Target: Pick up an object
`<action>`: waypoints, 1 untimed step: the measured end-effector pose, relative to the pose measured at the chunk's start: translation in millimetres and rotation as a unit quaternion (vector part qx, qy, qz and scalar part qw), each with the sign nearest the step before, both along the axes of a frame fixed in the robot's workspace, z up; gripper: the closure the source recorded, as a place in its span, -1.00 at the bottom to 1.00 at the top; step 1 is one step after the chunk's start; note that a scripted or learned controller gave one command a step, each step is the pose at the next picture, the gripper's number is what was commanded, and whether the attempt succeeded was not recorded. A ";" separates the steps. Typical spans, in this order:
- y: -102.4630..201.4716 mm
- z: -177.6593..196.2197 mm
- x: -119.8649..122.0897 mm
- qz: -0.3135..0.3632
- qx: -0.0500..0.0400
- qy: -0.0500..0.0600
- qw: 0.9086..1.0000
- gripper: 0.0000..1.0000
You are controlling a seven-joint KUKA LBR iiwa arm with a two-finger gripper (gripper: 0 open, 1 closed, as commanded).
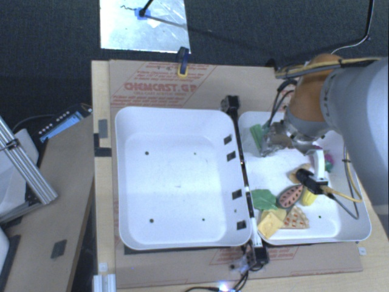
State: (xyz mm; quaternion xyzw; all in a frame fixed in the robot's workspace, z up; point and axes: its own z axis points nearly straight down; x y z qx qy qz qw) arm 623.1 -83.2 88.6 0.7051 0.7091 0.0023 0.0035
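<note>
In the camera view, your end effector is hanging low over the right bin, touching or just above a green object; you cannot tell its grip state. You are risking a scrape against the divider wall just beside it. Toward the near rim, a yellow block, waffle wedge and green leaf piece are crowding together, well apart from it.

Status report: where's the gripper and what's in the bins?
Gripper low at right white bin's far left, beside green flat piece. Grasp unconfirmed. Toy food pile near front edge. Left white bin alongside.
</note>
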 end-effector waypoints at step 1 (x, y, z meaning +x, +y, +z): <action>-3.8 -2.6 47.8 0.000 0.000 0.001 1.000 1.00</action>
